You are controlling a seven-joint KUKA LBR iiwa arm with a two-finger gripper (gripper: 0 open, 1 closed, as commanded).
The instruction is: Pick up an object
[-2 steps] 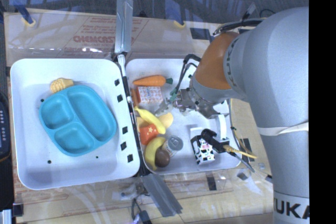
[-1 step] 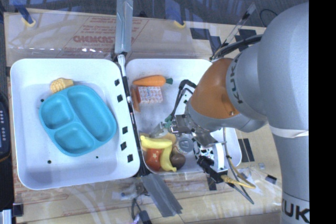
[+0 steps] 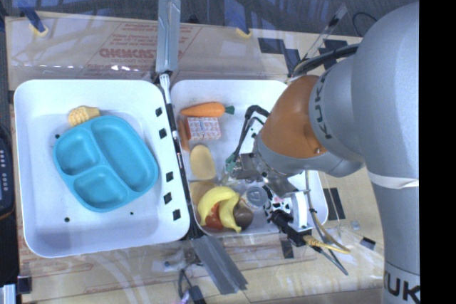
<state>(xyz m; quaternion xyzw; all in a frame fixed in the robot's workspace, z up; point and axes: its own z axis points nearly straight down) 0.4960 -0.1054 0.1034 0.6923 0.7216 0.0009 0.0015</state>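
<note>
The right bin (image 3: 214, 90) holds an orange carrot (image 3: 204, 109), a small checkered box (image 3: 203, 129), a pale yellow oval piece (image 3: 202, 161), a yellow banana (image 3: 218, 203), a red piece (image 3: 211, 222) under the banana and a dark brown round item (image 3: 242, 215). My gripper (image 3: 251, 181) hangs low over the middle of this bin, just right of the banana and the oval piece. The wrist and the orange band (image 3: 296, 121) cover the fingers from above.
The left bin (image 3: 32, 153) holds a blue compartment plate (image 3: 105, 161) with a yellow corn cob (image 3: 83, 114) at its upper left corner. A grey divider bar (image 3: 168, 32) stands between the bins at the back. The arm's grey body (image 3: 377, 103) covers the right bin's right side.
</note>
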